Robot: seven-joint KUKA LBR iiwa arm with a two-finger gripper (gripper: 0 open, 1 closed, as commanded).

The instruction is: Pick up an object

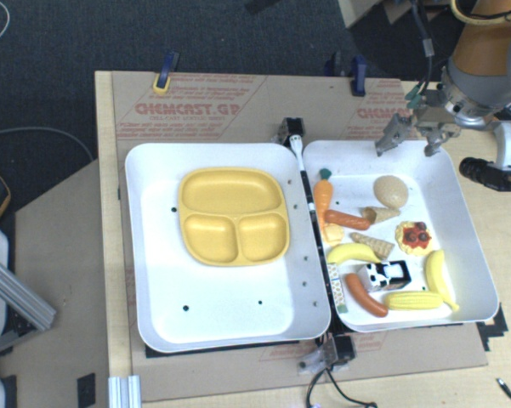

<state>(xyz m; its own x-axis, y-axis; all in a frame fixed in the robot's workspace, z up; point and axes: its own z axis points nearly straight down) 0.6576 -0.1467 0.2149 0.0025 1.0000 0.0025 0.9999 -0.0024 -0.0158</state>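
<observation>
White plastic bins sit side by side on the bench [238, 96]; in the camera view the left bin [153, 253] carries a yellow divided tray [234, 214], and the right bin [468, 228] carries the toy food: a carrot [323, 198], a sausage [347, 220], bananas [350, 252], corn [413, 300]; nothing is seen lifted. The gripper [415, 137] hovers over the right bin's far rim, fingers spread apart, nothing between them; judged from this, descent, closing and lifting are all left to be done.

arm [485, 24]: cut off at top edge | black-and-white toy [386, 273]: too small to identify
</observation>
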